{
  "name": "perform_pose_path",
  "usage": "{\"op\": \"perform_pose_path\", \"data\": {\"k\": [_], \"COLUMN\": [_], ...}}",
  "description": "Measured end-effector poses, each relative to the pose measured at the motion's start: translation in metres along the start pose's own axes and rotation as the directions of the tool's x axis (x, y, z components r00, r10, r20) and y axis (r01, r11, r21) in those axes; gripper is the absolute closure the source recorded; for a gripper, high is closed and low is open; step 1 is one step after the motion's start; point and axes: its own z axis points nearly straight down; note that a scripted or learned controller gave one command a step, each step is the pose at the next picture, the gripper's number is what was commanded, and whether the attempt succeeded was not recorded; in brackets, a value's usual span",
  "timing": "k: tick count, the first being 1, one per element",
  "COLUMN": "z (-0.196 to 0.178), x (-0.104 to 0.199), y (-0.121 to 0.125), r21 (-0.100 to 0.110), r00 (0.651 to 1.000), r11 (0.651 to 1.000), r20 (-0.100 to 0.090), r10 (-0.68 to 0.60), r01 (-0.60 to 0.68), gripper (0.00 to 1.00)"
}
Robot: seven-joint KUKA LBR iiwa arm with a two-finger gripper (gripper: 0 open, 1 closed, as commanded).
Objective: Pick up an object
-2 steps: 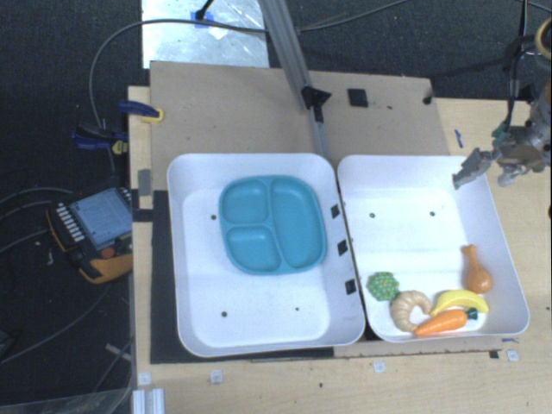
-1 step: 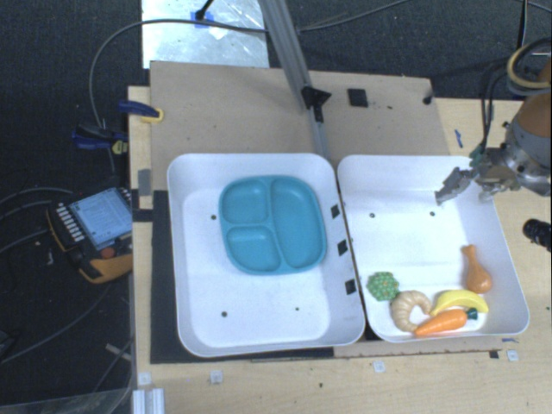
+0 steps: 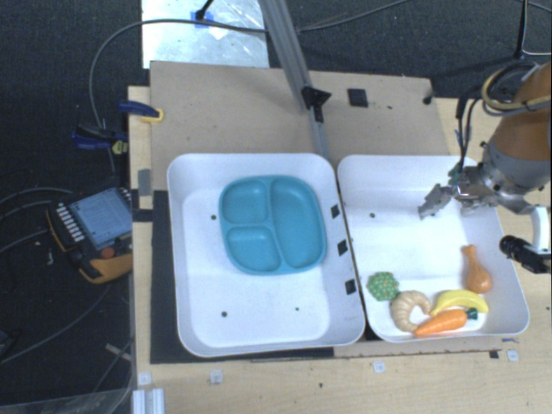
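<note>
Where the table [image 3: 259,102] shows bare brown board, two shallow white bins sit side by side on it. Landmark: the right bin [image 3: 405,257]. Left bin [image 3: 259,317] touches it along its left wall; a blue divided plate [image 3: 272,224] lies flat in that bin's upper middle, well apart from the right bin.

Grey arm with orange band [image 3: 522,136] reaches over the right bin's upper right corner. Gripper [image 3: 444,198] hangs over the bin's upper right part, above bare white floor. One of the fingers [image 3: 431,203] juts left; how far apart the fingers stand cannot be told at this angle, and nothing is visible between them.

Objects cluster in the right bin's lower right corner, well apart from the gripper:
- orange carrot [image 3: 442,322], lying along the bin's lower wall
- yellow banana [image 3: 460,300], just above the carrot, touching it
- tan croissant [image 3: 409,307], just left of the carrot
- brown drumstick [image 3: 475,270], upright-ish, above the banana
- green broccoli [image 3: 382,285], leftmost, just beside the croissant
</note>
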Motion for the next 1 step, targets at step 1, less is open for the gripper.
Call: {"op": "perform_pose_path", "data": {"k": [1], "z": [0.0510], "x": [-0.0095], "y": [-0.0037], "r21": [-0.002], "r00": [1.000], "r11": [1.000], "r20": [0.001], "r10": [0.002], "r01": [-0.002], "gripper": [0.00]}}
